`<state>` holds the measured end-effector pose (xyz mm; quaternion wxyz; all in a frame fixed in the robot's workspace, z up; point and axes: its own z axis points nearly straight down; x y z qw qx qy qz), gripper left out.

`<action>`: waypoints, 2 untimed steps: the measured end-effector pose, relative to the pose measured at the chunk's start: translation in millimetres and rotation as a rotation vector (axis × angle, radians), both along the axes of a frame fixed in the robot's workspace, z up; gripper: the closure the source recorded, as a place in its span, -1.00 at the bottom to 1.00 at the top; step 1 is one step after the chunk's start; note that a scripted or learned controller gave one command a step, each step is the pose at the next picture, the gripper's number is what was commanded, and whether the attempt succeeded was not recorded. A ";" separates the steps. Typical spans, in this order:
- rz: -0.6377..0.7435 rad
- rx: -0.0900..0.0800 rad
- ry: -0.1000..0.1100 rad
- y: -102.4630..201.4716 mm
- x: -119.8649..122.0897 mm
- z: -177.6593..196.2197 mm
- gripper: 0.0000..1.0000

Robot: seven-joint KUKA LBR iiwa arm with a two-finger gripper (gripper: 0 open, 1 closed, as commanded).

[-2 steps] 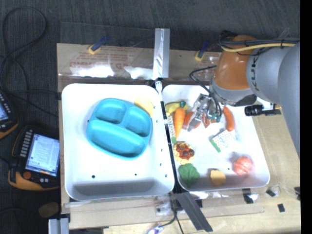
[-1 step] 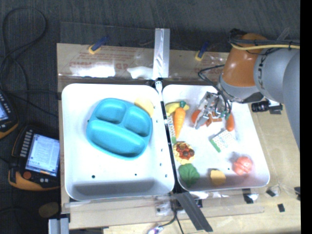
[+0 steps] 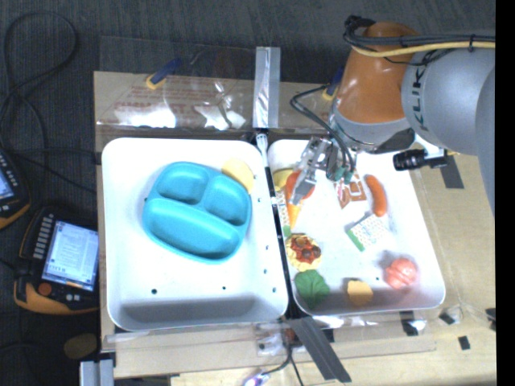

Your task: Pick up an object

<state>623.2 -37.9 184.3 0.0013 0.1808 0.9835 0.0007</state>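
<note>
A dark grey carpet surrounds the light wooden counter (image 3: 471, 296), which carries two shallow white bins side by side. The left white plastic bin (image 3: 129, 296) holds an overturned blue sectioned plastic tray (image 3: 197, 209) with a small pale yellow piece (image 3: 238, 171) at its upper right edge. The right white plastic bin (image 3: 430, 284) holds several toy foods: an orange-red sausage (image 3: 376, 195), a red round tomato-like fruit (image 3: 401, 272), a green leafy piece (image 3: 311, 283), a small yellow-orange block (image 3: 359, 290), a round pizza-like disc (image 3: 305, 249), and a green-and-white patterned card (image 3: 368, 232). The grey arm with its orange band (image 3: 378, 71) hangs over the upper left part of the right bin, and its jaws (image 3: 318, 171) sit low there; whether they are wide or closed I cannot tell.
</note>
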 end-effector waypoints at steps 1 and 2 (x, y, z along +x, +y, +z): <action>0.028 -0.003 0.002 16.4 -33.1 -0.3 1.00; -0.026 0.000 0.001 92.0 -42.6 20.4 1.00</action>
